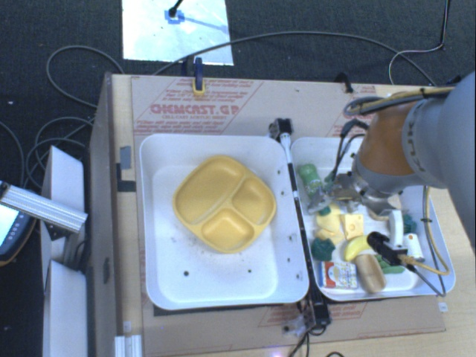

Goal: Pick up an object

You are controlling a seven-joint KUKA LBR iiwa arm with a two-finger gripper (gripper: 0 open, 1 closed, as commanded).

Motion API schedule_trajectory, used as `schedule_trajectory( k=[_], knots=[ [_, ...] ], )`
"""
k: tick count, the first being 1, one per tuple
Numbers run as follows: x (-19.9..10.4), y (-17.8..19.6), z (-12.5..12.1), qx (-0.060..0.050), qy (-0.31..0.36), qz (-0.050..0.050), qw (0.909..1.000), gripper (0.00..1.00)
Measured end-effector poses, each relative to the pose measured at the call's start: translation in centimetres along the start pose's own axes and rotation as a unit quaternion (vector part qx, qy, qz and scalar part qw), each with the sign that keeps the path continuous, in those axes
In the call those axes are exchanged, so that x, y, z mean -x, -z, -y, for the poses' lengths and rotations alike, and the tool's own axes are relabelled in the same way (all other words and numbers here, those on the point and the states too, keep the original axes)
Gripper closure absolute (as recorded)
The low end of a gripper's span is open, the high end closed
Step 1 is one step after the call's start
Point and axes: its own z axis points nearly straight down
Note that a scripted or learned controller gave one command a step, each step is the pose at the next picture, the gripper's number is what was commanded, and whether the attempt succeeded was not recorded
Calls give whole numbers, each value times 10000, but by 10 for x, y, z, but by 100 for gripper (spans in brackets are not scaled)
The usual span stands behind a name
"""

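Note:
My gripper [321, 198] is low over the far left part of the right bin [439, 253], reaching in from the right. A green can [309, 175] lies just beyond it, close to the fingertips. Just in front of it lie yellow chunks [326, 222] and a pale yellow block [352, 224]. Nearer the front are a banana [355, 247], a dark green broccoli-like piece [321, 249], a brown loaf-shaped piece [370, 274] and a small printed packet [338, 274]. Nothing shows clearly between the fingers.
The left bin [160, 199] holds a yellow divided plate [224, 203] at its middle. A ridge [295, 199] separates the two bins. The grey arm with its orange band [383, 143] covers the far right of the right bin.

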Motion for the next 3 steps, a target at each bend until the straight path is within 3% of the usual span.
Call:
schedule_trajectory(
  k=[1, 2, 3],
  knots=[
    [1, 11, -1, 12, 4, 2, 10000, 100],
    [-29, 165, 34, 29, 4, 4, 10000, 100],
    [-36, 136, -14, 3, 8, 2, 10000, 100]
  ],
)
